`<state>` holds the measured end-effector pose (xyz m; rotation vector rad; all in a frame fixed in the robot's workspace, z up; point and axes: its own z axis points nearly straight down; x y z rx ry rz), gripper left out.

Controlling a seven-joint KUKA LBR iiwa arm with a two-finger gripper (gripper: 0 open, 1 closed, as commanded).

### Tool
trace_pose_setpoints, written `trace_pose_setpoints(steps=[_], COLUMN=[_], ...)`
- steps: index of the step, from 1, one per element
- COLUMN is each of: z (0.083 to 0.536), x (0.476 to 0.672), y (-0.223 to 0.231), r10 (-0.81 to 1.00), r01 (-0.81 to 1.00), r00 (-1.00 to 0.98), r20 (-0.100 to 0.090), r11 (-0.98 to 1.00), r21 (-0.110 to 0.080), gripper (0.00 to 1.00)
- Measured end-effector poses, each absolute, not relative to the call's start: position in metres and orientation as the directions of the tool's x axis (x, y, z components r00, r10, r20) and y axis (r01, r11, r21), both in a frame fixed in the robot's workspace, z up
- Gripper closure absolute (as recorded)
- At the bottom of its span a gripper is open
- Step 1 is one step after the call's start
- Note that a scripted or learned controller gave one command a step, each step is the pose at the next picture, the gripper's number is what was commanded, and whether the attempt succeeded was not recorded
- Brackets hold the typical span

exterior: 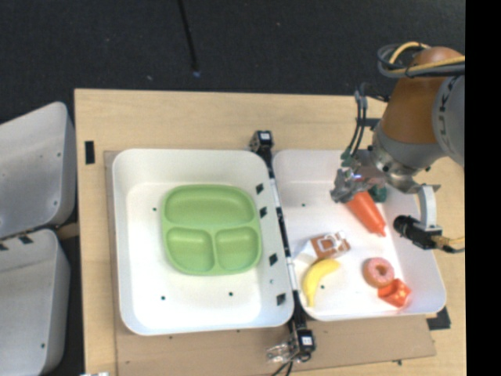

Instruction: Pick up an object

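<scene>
The right bin [309,175] holds several items. An orange carrot [369,214] lies slanted at its right middle. Its upper end sits right under my gripper [354,185], which hangs low over the bin's upper right part. Whether the gripper touches the carrot is hidden by the wrist. A yellow banana [319,276] lies near the bin's front left. To its right sit a pink donut [379,271] and a red piece [395,292]. A small brown and white item [330,245] rests just above the banana.
The left bin [137,186] holds a green divided plate [211,227] in its middle. A black-clipped rim [275,225] separates the two bins. Bare bin floor lies left of the gripper in the right bin.
</scene>
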<state>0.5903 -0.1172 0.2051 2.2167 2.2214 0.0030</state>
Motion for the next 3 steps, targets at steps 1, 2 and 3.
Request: trace_pose_setpoints(steps=[1,2,3], z=[0.216,0.214,0.222], x=[0.593,0.579,0.583], y=[-0.059,-0.006,0.045], r10=[1.000,1.000,1.000], r01=[1.000,1.000,1.000], r00=[-0.007,-0.007,-0.008], r20=[0.001,0.001,0.002], r11=[0.007,0.007,0.008], r21=[0.002,-0.001,0.000], gripper=[1.00,1.00,1.00])
